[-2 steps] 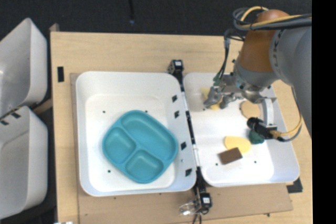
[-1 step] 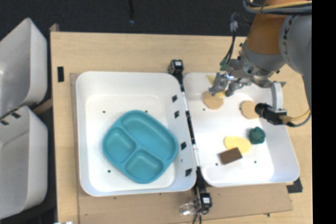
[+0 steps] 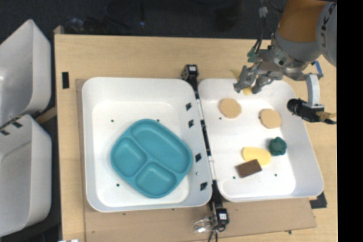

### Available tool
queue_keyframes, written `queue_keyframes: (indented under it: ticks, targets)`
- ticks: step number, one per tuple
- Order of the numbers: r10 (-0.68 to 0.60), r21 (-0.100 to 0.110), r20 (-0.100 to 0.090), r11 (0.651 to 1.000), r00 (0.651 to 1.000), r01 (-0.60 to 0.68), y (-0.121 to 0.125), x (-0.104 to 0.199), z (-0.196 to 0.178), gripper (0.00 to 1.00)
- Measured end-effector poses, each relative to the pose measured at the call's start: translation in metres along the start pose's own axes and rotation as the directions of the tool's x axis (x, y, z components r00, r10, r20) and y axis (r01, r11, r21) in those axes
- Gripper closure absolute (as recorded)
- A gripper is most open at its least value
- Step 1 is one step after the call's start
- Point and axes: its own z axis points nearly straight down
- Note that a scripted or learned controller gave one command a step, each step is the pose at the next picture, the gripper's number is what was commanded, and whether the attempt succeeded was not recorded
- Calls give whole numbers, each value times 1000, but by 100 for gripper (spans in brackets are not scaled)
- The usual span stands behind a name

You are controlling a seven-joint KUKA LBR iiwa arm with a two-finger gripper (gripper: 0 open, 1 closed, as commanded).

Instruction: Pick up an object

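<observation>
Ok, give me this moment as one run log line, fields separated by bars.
gripper over right bin back edge | grasp: cannot tell | blue tray in left bin | two tan discs, green piece untouched

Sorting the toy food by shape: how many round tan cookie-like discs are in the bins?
2, both in the right bin. One tan disc lies near its upper left, just below the gripper; the other tan disc lies right of it, above the green piece. The gripper may hide more.

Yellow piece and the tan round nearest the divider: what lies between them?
Only bare bin floor separates the yellow piece from that tan round in the camera view.
</observation>
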Motion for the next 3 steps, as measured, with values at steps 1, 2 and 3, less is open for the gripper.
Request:
queue_keyframes:
  ticks: [1,2,3]
  targets:
    - [-1,7,0,1000,1000,1,-9,46,8,100]
    - [-1,7,0,1000,1000,1,-7,96,22,100]
    - [-3,5,-2,1000,1000,3,-6,152,13,100]
